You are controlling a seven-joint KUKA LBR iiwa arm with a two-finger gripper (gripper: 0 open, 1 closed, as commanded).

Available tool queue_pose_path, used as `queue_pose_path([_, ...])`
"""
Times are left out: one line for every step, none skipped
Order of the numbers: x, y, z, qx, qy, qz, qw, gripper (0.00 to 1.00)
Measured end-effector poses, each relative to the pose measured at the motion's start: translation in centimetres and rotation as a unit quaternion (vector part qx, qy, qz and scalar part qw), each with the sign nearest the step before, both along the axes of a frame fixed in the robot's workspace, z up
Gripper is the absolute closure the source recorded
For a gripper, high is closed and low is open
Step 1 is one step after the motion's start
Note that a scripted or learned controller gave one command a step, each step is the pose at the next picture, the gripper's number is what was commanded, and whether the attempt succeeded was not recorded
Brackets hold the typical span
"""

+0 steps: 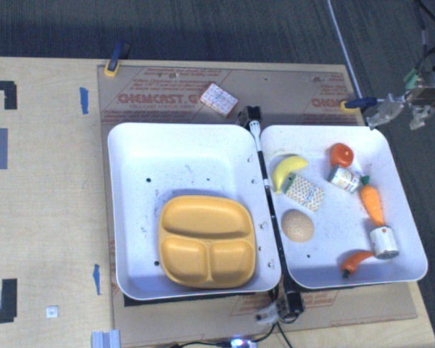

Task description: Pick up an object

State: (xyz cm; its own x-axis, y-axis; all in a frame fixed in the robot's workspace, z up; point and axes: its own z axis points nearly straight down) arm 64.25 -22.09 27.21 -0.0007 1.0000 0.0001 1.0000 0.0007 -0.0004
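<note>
The right bin [404,194] holds several small items: a yellow banana [287,170], a patterned packet [305,192], a tan round ball [298,225], a red tomato [341,154], a small can [344,179], an orange carrot [373,204], a second can [383,241] and a red chili [354,261]. My gripper [396,107] hangs at the upper right, above and beyond the right bin's far right corner, well away from all of these. Nothing shows in its grasp.
The left bin [134,158] holds a yellow divided tray [206,239]. A small patterned card [218,99] lies on the brown board behind the bins. Clamps sit at the board's far edge [116,58] [357,105]. A thin rod [338,35] slants above the right bin.
</note>
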Motion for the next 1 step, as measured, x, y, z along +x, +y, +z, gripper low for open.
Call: queue_pose_path([2.4,-0.21,-12.06,0.0001,0.0,0.001,1.0,0.0])
